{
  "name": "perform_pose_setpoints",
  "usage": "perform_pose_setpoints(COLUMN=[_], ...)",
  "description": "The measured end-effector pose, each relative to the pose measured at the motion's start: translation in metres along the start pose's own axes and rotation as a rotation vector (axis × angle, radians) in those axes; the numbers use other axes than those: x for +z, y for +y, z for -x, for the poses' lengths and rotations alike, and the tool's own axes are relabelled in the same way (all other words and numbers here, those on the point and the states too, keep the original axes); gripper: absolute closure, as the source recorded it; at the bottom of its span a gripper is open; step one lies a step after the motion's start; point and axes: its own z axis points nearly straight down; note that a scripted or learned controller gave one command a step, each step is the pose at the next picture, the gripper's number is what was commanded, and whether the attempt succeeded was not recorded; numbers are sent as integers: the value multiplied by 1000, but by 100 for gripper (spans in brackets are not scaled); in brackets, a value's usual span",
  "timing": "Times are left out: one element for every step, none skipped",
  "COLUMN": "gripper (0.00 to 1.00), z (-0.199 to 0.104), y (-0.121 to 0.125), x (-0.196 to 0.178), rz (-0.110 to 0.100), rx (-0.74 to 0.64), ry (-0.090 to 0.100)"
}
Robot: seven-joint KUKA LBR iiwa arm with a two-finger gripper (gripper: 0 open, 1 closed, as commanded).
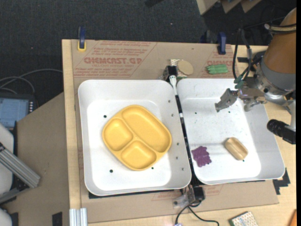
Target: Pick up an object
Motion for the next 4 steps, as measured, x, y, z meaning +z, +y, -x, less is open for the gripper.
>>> perform_pose_setpoints(gripper=[0,0,0,100], z=[37,58,55,55], y=[-5,-21,-66,-63], x=[143,182,180,169], rz=[-14,-7,-6,2], rx=[5,4,3,2], ry=[1,1,2,-1])
